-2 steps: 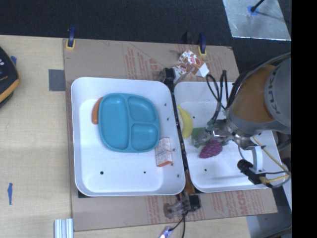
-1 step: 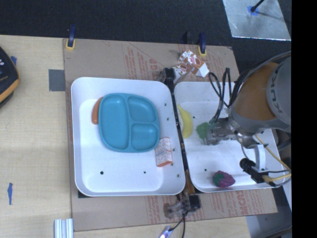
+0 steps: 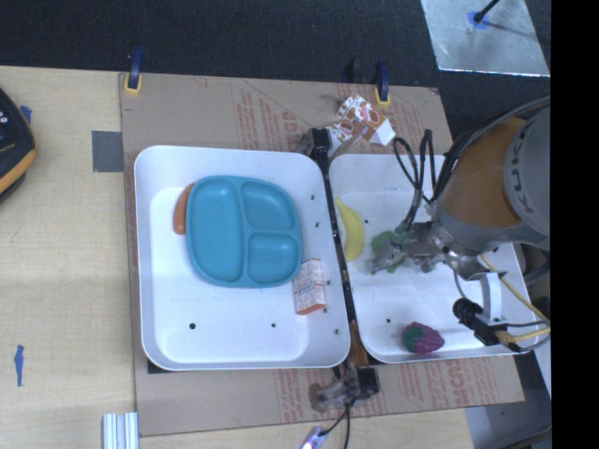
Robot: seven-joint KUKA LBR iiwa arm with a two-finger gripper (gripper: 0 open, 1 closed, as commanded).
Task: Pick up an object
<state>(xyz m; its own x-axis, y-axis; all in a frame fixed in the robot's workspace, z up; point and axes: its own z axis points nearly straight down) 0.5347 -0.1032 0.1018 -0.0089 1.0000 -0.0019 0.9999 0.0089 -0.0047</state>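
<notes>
Arm (image 3: 496, 190): grey body with an orange band; enters from 3 o'clock and reaches over the right bin.
Gripper (image 3: 386, 258): low over the right bin, left of the bin's centre; whether the pincer is open or closed cannot be told, as the tip is blurred against a green object.
Green object (image 3: 382, 245): small, at the gripper tip; contact cannot be told; shape too blurred to give a long axis.
Yellow object (image 3: 352, 229): banana-like, curved; lies against the left wall of the right bin (image 3: 374, 349), at 9 o'clock from the gripper; long axis runs 12 to 6 o'clock.
Purple object (image 3: 423, 338): rounded, near the bin's front edge, at 5 o'clock from the gripper; well apart from it; no clear long axis.
Left bin (image 3: 159, 335): holds a blue divided plate (image 3: 245, 231); an orange object (image 3: 180, 211) shows at the plate's 9 o'clock edge, long axis 12 to 6 o'clock; a small printed packet (image 3: 310, 286) lies at the plate's 4 o'clock corner, upright along the same axis.
Bench (image 3: 56, 279): cardboard sheet (image 3: 234, 110) under both bins; blue clamps at its far edge.
</notes>
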